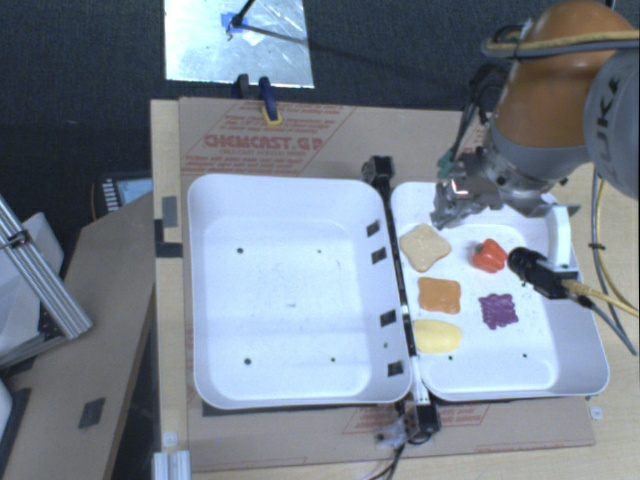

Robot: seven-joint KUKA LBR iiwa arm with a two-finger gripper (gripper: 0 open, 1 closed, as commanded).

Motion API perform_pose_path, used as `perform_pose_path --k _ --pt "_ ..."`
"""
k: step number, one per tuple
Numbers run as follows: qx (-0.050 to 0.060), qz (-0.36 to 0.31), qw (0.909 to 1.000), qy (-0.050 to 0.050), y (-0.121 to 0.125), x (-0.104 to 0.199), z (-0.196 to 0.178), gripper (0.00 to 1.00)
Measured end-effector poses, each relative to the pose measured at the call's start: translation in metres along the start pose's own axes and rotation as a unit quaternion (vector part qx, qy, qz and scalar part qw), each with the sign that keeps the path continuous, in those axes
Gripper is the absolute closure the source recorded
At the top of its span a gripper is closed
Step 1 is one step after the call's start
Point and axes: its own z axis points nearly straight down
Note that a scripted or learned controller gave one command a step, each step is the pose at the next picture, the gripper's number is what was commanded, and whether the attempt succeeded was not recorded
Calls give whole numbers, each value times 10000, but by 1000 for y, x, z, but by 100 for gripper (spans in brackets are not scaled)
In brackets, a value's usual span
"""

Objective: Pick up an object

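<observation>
The right bin (570, 368) holds several small objects. A tan bread-like piece (425, 247) lies near the bin's left wall. Below it sits an orange square piece (439, 295), and below that a yellow lemon-like piece (438, 336). A red-orange piece (489, 256) and a purple cluster (499, 311) lie further right. My gripper (447, 213) hangs over the far part of the right bin, just above and right of the tan piece. Nothing is seen between its fingers.
The left bin (290, 368) stands beside the right one, with a black hinge strip (392, 268) between them. Both rest on a cardboard sheet (265, 140). A shiny foil square (238, 26) lies beyond the bench, and metal framing (35, 278) stands at the left.
</observation>
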Motion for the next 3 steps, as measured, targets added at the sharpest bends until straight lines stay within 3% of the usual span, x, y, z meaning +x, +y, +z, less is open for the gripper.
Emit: perform_pose_path --k 1,2,3 --pt "15 9 10000 0 -18 73 -34 100" --pt "-13 14 10000 7 -77 127 -144 100" --pt "-25 26 10000 12 -74 172 -247 100"
